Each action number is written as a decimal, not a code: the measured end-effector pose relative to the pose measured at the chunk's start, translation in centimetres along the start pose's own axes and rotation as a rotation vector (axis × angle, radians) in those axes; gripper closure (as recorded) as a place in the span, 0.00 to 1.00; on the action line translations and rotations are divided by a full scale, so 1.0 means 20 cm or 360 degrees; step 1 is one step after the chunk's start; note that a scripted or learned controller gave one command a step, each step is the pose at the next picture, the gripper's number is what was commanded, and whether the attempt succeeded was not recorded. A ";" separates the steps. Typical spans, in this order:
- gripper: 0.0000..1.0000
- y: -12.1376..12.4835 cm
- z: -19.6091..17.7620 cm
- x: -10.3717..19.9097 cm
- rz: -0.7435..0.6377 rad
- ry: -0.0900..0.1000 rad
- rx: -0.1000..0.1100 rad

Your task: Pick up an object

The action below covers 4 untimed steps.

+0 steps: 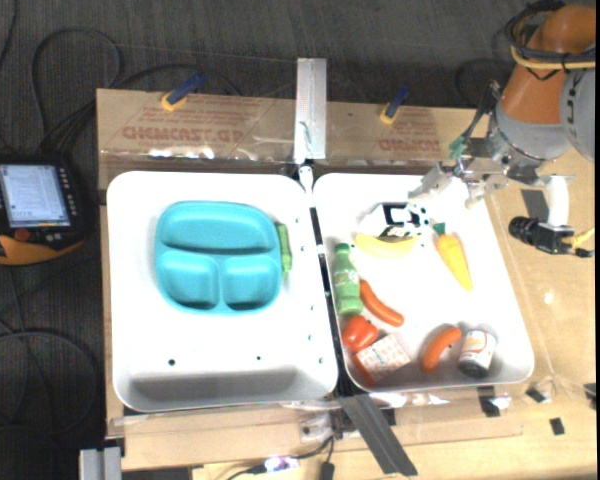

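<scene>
Gripper (427,200) over far side of right bin (515,313), beside banana (385,245); whether fingers apart or together, cannot tell

Advice for pick: descend straight on one object with free space both sides, avoid crowded near corner

Good candidate, in my judgement: carrot (453,256), orange-yellow, tapered, green top, lying alone right of banana

Red sausage (381,306) and green bottle (345,280) lie close together, harder

Left bin (130,368) has blue tray (220,255)

Grey arm (580,108), orange band, black cables at wrist.
</scene>
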<state>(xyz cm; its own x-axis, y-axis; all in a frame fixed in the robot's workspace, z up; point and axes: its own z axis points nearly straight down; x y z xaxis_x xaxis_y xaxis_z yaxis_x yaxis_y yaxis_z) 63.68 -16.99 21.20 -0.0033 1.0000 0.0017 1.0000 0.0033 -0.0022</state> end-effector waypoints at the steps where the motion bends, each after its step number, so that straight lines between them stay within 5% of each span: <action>1: 0.00 -0.09 0.46 -0.14 -0.0104 -0.0015 -0.0023; 2: 0.00 -0.11 0.59 -0.22 -0.0082 0.0004 -0.0033; 3: 1.00 -0.11 0.55 -0.22 -0.0085 -0.0002 -0.0029; 4: 1.00 -0.15 0.09 -0.04 0.0029 -0.0004 -0.0003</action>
